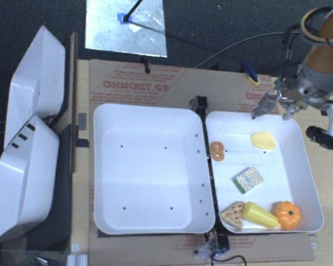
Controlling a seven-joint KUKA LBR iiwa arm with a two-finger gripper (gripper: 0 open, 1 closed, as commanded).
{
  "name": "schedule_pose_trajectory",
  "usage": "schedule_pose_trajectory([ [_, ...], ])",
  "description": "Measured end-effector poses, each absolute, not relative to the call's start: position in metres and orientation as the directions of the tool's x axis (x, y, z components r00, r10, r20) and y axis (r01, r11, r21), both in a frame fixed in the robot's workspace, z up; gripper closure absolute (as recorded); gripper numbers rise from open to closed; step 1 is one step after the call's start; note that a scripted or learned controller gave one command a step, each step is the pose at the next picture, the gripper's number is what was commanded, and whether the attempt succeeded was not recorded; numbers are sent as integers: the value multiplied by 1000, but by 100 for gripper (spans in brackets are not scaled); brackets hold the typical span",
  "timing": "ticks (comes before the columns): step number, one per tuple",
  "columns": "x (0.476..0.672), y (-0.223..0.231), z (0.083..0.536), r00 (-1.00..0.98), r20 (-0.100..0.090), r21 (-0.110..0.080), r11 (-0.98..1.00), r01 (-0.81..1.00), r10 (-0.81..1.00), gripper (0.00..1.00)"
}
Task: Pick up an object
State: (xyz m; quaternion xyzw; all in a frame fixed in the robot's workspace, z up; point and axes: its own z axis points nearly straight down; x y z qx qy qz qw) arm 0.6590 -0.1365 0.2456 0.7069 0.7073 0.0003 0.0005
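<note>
Gripper [276, 107] open above right bin [307, 165]

Two bins are set side by side on the counter [85, 97], touching along the middle. All the stuff is found in the right bin [308, 181]: a pretzel [217, 151] sits by the left wall, a round chip [263, 141] toward the back, a sponge block [248, 179] mid-bin. Along the front, a pizza slice [233, 214], a corn cob [259, 214] and a pumpkin [287, 214] are lined up left to right. The gripper [276, 107] is parked above the back rim.
</note>
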Motion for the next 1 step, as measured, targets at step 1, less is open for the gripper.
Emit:
schedule_pose_trajectory([
  [1,647,-195,136,5,1,-8,-5,1000,1000,0],
])
